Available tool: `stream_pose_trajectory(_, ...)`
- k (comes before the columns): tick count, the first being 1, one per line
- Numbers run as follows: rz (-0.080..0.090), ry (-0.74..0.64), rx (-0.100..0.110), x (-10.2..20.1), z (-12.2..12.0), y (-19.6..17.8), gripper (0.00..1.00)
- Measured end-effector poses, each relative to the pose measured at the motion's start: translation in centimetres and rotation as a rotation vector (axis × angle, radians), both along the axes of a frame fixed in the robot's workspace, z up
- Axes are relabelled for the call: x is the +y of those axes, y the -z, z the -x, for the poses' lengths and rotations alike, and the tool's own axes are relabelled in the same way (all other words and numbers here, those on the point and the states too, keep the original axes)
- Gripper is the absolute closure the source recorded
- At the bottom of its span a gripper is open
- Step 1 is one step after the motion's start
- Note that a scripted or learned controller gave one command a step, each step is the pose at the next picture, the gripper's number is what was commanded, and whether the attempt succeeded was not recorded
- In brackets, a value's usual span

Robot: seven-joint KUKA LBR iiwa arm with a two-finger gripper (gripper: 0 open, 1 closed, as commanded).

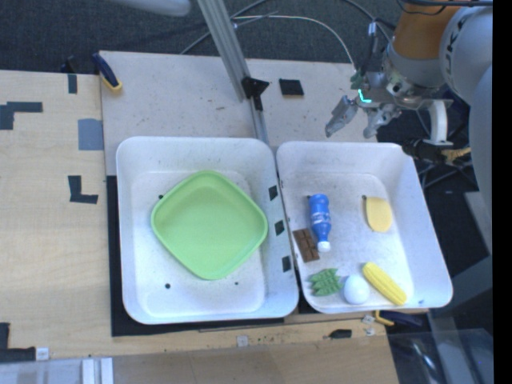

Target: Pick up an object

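Observation:
The right bin [408, 184] holds a blue bottle [319, 218] with a white cap, a brown bar [306, 245], a green leafy piece [326, 282], a white ball [356, 290], a yellow corn cob [384, 283] and a yellow slice [378, 214]. My gripper [356, 122] hangs above the bench just beyond the right bin's far rim, fingers spread apart with nothing between them. It is open and well clear of every object.
A green square plate [210, 224] lies in the left bin [128, 214]. A slanted metal pole [232, 50] rises behind the bins. Cables [304, 22] loop across the bench at the back. A yellow and blue clamp [106, 72] sits at the far left.

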State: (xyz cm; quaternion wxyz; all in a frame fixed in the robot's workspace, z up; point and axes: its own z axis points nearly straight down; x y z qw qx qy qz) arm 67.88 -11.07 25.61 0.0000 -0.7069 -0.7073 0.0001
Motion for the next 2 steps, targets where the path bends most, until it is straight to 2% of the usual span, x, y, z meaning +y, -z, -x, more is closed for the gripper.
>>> stream_pose_trajectory(1,0.000,0.000,0.000,0.0,0.0,0.0,0.00)
stream_pose_trajectory(2,0.000,0.000,0.004,-0.4,0.1,4.4,0.00)
